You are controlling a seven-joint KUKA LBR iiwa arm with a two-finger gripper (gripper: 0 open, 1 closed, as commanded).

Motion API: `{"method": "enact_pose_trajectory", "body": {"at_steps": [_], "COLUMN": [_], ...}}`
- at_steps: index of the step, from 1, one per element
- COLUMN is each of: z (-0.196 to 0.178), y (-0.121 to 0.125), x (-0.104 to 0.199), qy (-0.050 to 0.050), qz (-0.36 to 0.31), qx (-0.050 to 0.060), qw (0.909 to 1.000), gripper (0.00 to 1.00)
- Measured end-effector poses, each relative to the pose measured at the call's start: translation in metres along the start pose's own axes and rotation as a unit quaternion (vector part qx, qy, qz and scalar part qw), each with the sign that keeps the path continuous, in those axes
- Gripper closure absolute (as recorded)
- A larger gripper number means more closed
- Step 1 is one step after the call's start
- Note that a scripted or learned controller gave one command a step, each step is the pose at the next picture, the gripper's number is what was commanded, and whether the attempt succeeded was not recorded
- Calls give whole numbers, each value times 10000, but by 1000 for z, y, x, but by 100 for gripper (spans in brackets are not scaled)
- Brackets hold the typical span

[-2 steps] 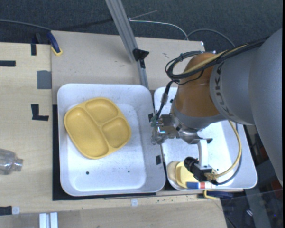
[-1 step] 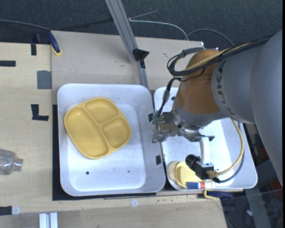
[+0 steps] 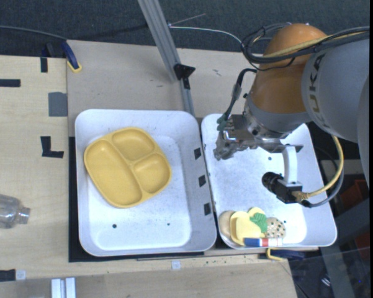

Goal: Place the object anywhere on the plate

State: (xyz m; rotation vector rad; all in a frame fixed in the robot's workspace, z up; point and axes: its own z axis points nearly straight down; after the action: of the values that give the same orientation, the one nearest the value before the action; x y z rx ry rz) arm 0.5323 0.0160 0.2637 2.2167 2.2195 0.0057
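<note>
The grey KUKA arm with its orange band (image 3: 292, 73) was the largest thing in view, reaching in over the right-hand shallow white bin (image 3: 236, 191), which lay just right of the left-hand shallow white bin (image 3: 136, 234), the two touching along their inner rims. Inside the left-hand bin, towards its upper left part, lay the yellow plastic plate with three compartments (image 3: 127, 165); nothing rested in any of its compartments, so the placing had not been done.

The two-finger gripper (image 3: 223, 149) hung over the upper left part of the right-hand bin, well right of the yellow plate and just across the shared rims from it. Whether its fingers were open or closed could not be told (they were small and dark against the wrist), and no object was seen between them.

The likely objects for the task, a small cluster of soft toys, pale yellow and green with a spotted piece (image 3: 256, 227), sat at the lower edge of the right-hand bin, well apart from the plate and below the gripper. By this showing the task stood at its beginning: a toy had yet to be grasped, lifted, carried over the rims and set on the plate.
</note>
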Motion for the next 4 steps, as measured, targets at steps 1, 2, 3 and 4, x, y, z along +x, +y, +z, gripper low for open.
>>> {"method": "enact_pose_trajectory", "body": {"at_steps": [1, 2, 3, 4], "z": [80, 76, -79, 1], "y": [-42, -39, -13, -28], "x": [6, 6, -24, -40], "qy": [2, 7, 0, -2], "qz": [4, -1, 3, 14], "qx": [94, 47, -8, 78], "qw": [10000, 10000, 10000, 10000], "gripper": [100, 0, 0, 0]}}
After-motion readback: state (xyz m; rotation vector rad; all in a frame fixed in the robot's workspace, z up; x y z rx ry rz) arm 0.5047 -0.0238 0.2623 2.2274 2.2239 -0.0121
